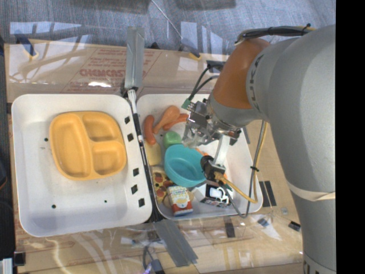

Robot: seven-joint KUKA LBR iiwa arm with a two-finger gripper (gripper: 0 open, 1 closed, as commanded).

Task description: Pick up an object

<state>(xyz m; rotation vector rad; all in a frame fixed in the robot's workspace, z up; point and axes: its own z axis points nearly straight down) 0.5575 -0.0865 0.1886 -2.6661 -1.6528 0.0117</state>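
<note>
Broadly, any loose item may be counted as the task's thing, so the candidates are taken by size.

The tray (pixel 86 144) lies well left of the bowl (pixel 183 164), alone in the left bin (pixel 23 153). It is judged to be stiff, light plastic. Being wide and flat, it would best be pinched at its raised rim or a divider rib. It is yellow, with rounded corners and three compartments.

The bowl sits in the middle of the right bin (pixel 238 157). It is judged light, rigid and smooth, so slipping is a risk, and its thin rim is the likely hold. It is teal, with its mouth upward.

The drumstick (pixel 169 117), just beyond the bowl, and the sausage (pixel 149 129), beyond it to the left, are taken for hard, light toy food. Each would be gripped across its narrow middle. Both are orange, the sausage redder.

The carton (pixel 179 200), on the near side of the bowl, is judged light and possibly crushable, so its flat sides should be squeezed gently. It is pale with a red base.

A green piece (pixel 172 137) lies against the bowl's far rim, and its shape cannot be made out.

The end effector (pixel 201 135) hangs just beyond the bowl's right rim. Whether it is open or closed cannot be told.
</note>
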